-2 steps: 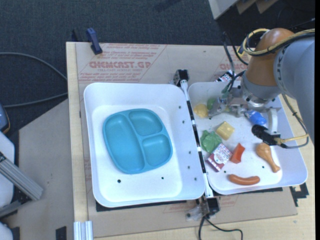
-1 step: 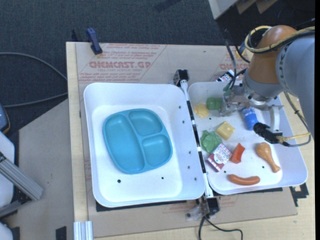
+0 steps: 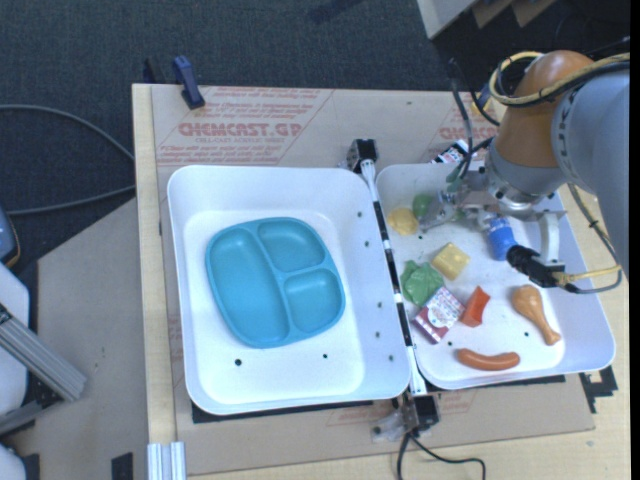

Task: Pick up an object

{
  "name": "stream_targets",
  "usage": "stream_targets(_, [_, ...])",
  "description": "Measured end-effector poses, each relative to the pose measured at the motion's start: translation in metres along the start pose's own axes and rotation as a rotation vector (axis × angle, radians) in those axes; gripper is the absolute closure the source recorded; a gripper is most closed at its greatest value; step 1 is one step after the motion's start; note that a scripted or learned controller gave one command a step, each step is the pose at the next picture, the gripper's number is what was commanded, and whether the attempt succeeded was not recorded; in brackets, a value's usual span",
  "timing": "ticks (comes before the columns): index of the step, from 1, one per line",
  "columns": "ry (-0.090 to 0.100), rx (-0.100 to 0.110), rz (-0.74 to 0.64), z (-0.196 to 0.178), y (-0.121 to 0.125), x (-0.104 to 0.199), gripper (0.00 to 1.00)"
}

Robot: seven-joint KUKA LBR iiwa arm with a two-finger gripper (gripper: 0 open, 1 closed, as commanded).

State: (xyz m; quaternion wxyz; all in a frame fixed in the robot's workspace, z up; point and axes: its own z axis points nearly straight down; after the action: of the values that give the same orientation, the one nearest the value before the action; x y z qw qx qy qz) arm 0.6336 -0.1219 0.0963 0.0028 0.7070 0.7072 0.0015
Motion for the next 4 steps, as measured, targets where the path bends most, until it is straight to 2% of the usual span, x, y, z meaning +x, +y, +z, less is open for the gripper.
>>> stream_targets(1, [0.000,-0.003,0.000,-0.010,0.001,0.000,1.00])
stream_targets(2, [0.000,-0.002,0.000,-0.010,0.001,0.000,0.00])
stream_targets(3, [0.001,0.013,0.003,0.010,0.032,0.012,0.00])
stream_targets(4, [0.000,0.015,0.002,0.001,0.032,0.013,1.00])
